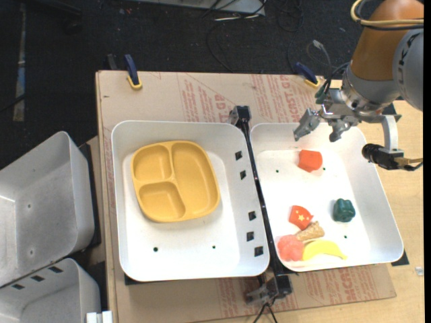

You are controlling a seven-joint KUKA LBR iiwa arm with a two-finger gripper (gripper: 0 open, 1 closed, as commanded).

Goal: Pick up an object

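While I look down on the bench, I see my gripper (321, 126) hanging over the top edge of the right bin (377, 207). Its two fingers are spread wide, and there is nothing between them. One fingertip (300, 132) sits to the left and the other is more to the right.

The thing closest to the gripper is an orange block (310, 160). It lies flat on the floor of the right bin, just below the spread fingers in my view and a bit toward the left finger. The fingers are not touching it. I cannot tell how high the gripper is above it.

Lower in the same bin there is a green toy (343, 210) near the right side, all by itself. Near the bottom edge there is a little bunch of toys. A red strawberry (300, 215) is at the top of the bunch. A tan piece (310, 233) sits just under it. A pink lump (291, 247) is at the bottom left, and a yellow banana (324, 249) is beside it on the right. The tan piece, the pink lump and the banana look like they touch each other. All of these are well apart from the gripper.

In the left bin (128, 247) there is a yellow plate (176, 181) with three sections.
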